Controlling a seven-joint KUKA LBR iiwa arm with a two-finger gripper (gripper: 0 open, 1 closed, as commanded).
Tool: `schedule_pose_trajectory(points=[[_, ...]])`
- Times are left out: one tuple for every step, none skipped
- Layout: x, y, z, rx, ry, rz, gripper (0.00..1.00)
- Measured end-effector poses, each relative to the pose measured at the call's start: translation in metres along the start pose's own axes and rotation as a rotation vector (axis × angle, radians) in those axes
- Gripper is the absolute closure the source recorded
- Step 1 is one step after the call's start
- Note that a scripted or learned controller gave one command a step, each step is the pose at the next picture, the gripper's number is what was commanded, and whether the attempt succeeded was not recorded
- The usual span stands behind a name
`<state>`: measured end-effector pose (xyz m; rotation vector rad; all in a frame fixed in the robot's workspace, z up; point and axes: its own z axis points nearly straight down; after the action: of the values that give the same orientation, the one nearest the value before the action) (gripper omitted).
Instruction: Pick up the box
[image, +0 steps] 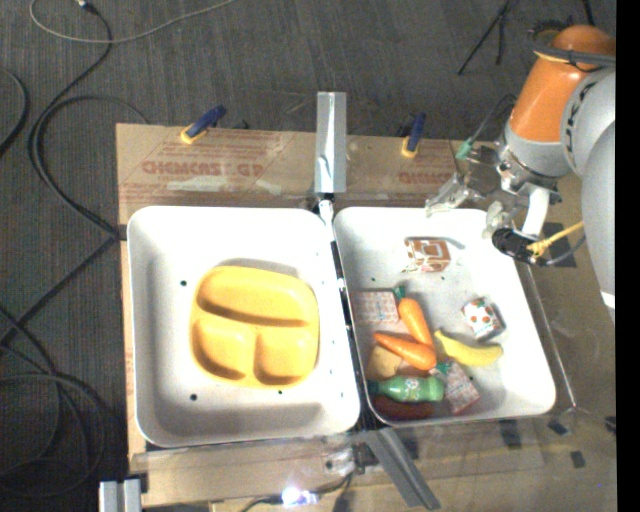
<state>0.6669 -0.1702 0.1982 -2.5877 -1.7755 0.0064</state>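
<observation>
Dark carpet strewn with cables surrounds a cardboard-topped bench (230, 165) where two shallow white bins sit side by side, their inner rims touching. At the picture's right, the grey arm (548, 95) with its orange band reaches in from beyond the far right corner of the right bin (520, 395), the wrist bent down and toward the left. Its gripper (443, 203) hangs over the far rim of that bin, above the bin floor and apart from everything in it; whether it is open or closed cannot be made out, and nothing is seen held in it. A brown-and-white box (428, 253) lies flat on the floor of the right bin near the far wall, just below the gripper in the picture and apart from the other items. A small white-and-red box (482, 318) rests nearer the right wall, just beside a banana (470, 351). Two carrots (414, 320) lie at a slant in the middle of the bin, with a green bottle (410, 388) lying on its side against the near wall. The left bin (150, 300) holds a yellow divided tray (256, 322). Two clamps (203, 123) grip the far edge of the cardboard.
</observation>
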Motion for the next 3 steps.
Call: schedule_pose_trajectory(points=[[-0.04,-0.068,0.108,-0.002,0.001,0.092,1.0],[-0.04,-0.068,0.108,-0.002,0.001,0.092,0.0],[-0.029,-0.03,0.111,0.039,-0.008,0.114,0.0]])
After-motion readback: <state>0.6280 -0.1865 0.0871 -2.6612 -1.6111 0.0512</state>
